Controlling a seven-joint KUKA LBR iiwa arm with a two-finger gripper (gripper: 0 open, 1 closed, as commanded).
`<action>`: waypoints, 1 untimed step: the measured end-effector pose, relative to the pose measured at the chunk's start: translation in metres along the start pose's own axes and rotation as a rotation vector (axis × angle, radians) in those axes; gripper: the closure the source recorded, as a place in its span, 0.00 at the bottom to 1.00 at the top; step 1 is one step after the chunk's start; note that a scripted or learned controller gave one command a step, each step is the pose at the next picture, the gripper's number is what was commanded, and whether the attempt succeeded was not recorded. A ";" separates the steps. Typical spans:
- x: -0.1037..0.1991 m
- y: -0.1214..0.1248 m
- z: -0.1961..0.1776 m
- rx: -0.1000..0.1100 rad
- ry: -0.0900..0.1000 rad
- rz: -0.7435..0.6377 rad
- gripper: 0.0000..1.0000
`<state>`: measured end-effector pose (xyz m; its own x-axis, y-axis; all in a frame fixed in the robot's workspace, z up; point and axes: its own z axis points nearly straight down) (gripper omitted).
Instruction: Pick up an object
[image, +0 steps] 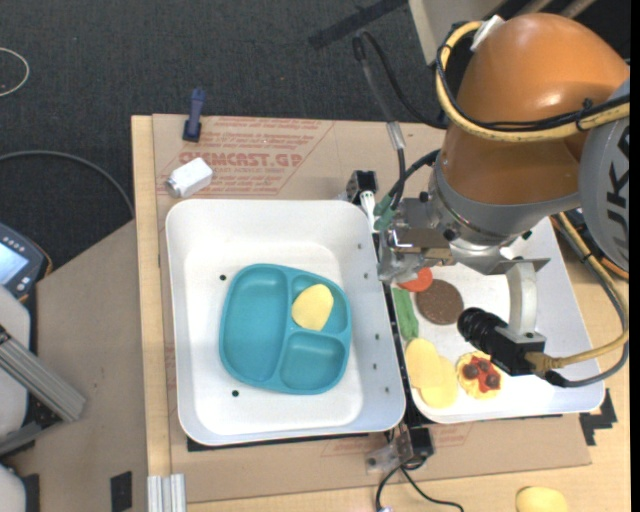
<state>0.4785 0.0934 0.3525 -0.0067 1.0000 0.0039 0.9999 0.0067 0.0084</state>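
1. One gripper (405, 262) is seen low at the right bin's (580, 395) left edge; whether its fingers are apart cannot be told.
2. A brown disc (440, 302), green strip (405, 310) and yellow pieces (430, 372) are crowded beside it.
3. A blue tray (265, 335) is centred in the left bin (200, 300), with a yellow piece (312, 306) in one compartment.

Teal tray (262, 340), yellow piece (312, 306), brown disc (440, 301), white bins (190, 300)

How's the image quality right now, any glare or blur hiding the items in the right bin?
Camera view: sharp and evenly lit; glare sits on the arm's orange band, not on the bins. The arm shadows and covers the right bin's upper part. Brown disc, yellow piece and blue tray read clearly; the pincer's state cannot be made out.
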 end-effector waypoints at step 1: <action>-0.026 0.003 -0.129 -0.010 -0.001 0.007 1.00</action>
<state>0.4804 0.0673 0.4818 0.0006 1.0000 0.0029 0.9998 -0.0006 0.0184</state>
